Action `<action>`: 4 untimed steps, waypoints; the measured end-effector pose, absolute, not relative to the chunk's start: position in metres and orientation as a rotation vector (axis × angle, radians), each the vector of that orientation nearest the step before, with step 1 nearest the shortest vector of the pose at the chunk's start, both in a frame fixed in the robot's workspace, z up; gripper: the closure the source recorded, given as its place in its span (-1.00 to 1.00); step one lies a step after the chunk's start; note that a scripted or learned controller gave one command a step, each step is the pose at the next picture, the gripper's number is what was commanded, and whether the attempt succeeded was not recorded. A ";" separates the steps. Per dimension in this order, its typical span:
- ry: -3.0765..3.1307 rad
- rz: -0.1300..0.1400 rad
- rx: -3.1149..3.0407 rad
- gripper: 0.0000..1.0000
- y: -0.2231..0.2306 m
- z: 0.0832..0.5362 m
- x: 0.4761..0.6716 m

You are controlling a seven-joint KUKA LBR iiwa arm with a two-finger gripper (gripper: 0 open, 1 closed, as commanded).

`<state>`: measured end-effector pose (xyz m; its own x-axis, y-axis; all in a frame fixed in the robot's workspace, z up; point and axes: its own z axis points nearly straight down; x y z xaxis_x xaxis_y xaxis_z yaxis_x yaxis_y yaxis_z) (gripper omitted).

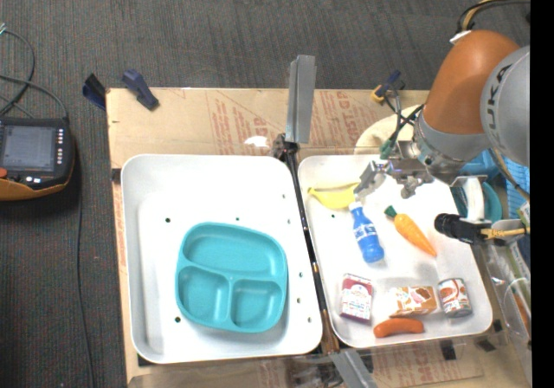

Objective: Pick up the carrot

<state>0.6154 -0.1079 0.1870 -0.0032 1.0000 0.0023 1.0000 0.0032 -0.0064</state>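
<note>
From above, the table (199, 118) carries two shallow white bins side by side. The left bin (147, 204) holds a teal divided plate (232, 278). The right bin (325, 291) is the busy one: the carrot (412, 231) lies on its side toward the far right, green stub pointing up-left. Just left of it is a small blue bottle (367, 235), and beyond that a banana (333, 196) along the far edge. Along the near edge sit a red-and-white packet (356, 297), a sausage (398, 326), a snack pack (414, 298) and a small can (454, 297). The claw (395, 178) hangs open over the far part of this bin, above and slightly left of the carrot, gripping nothing.
</note>
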 end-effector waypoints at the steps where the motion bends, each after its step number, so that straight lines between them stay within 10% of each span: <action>1: -2.320 0.003 -2.111 -1.00 -0.161 0.120 0.620; 2: -2.392 0.001 -2.029 -1.00 -0.206 0.086 0.593; 3: -2.388 0.000 -2.029 1.00 -0.206 0.095 0.593; 4: -2.329 0.002 -2.103 1.00 -0.162 0.183 0.567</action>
